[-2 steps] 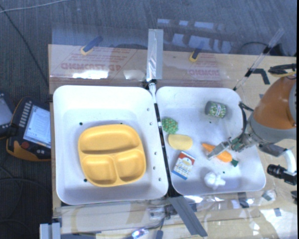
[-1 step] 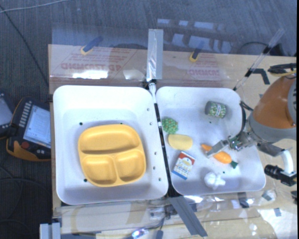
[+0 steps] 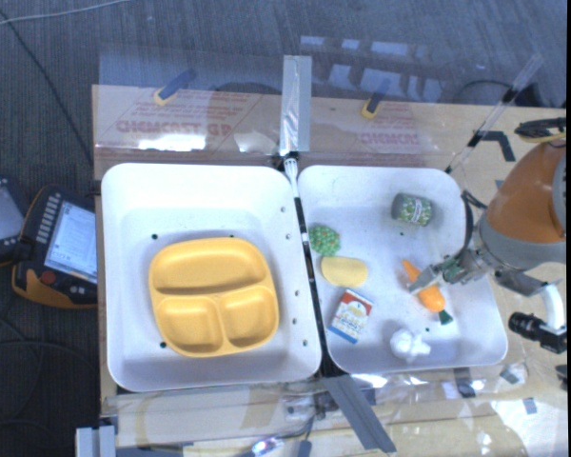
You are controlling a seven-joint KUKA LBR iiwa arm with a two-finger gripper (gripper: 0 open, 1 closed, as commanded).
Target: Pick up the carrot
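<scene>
The carrot [image 3: 430, 299] is orange with a green top and lies slanted on the floor of the right bin [image 3: 362, 184], near that bin's right wall. My gripper [image 3: 442, 274] reaches in from the right and sits low over the carrot's middle. It covers part of the carrot, so an orange tip [image 3: 410, 272] shows to its left and the thicker end with the green top below it. The grey arm with its orange band [image 3: 528, 203] stands over the bin's right edge.
The right bin also holds a green jar [image 3: 413, 209], a broccoli piece [image 3: 324, 240], a yellow food piece [image 3: 344, 271], a small carton [image 3: 350, 315] and a white object [image 3: 408, 343]. In the left bin [image 3: 133, 188] lies a yellow divided plate [image 3: 212, 293].
</scene>
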